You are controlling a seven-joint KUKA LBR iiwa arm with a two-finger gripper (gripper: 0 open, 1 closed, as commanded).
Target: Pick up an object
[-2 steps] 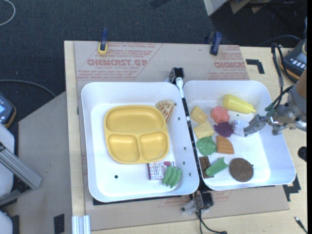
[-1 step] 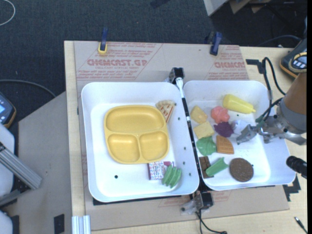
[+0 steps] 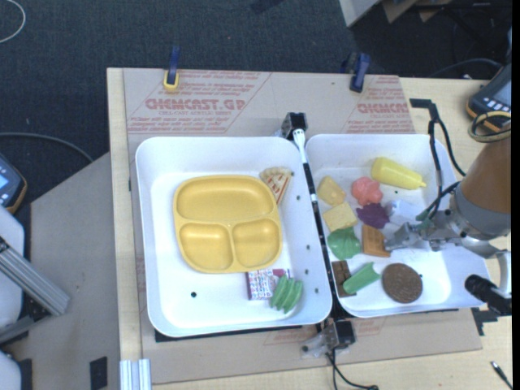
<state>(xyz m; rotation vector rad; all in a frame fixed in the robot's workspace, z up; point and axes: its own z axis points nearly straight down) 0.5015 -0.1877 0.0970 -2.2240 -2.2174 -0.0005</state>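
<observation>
The right bin [image 3: 435, 149] holds several toy foods. There is a yellow corn-like piece [image 3: 397, 173], a pink piece [image 3: 366, 191], purple grapes [image 3: 374, 214], two pale yellow blocks [image 3: 334, 203], a green leafy piece [image 3: 343, 242], an orange cracker [image 3: 374, 240], a brown round cookie [image 3: 402, 283], a green pod [image 3: 361, 279] and a dark bar [image 3: 340, 271]. My gripper [image 3: 404, 236] hangs low over the middle of this bin. It sits just right of the orange cracker and above the cookie. I see nothing held in it.
The left bin [image 3: 154, 242] holds a yellow divided plate [image 3: 227, 222], a striped wedge [image 3: 277, 182], a small red-and-white packet [image 3: 262, 283] and a green piece [image 3: 287, 293]. The arm's grey and orange wrist [image 3: 490, 189] covers the right bin's right side. Cables lie along that edge.
</observation>
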